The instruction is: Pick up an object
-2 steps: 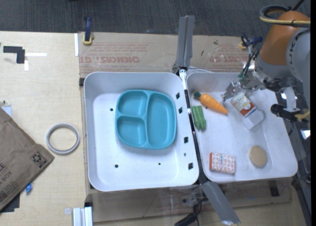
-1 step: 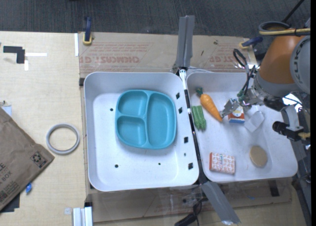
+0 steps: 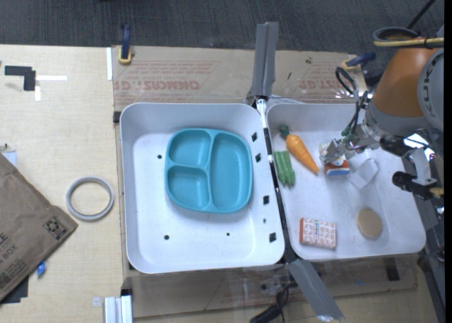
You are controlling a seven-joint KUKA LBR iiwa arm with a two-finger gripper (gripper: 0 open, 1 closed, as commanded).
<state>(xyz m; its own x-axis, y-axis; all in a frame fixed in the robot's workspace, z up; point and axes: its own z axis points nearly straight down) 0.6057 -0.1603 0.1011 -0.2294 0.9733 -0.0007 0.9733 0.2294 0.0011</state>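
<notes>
cardboard backing [image 3: 212, 74] reads "chemcsi"; pincer [image 3: 337, 157] over right bin [image 3: 395, 244].

Teal plate [image 3: 209, 171], orange carrot [image 3: 302, 153], green pod [image 3: 284, 169], white bins [image 3: 134, 194].

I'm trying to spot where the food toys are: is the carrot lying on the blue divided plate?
No, the carrot lies in the right bin beside the green vegetable, while the blue plate sits in the left bin.

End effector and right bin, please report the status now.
End effector low in right bin, over small red, white and blue object. Grasp not confirmed. Carrot close beside; green vegetable, cracker box, round cookie apart.
</notes>
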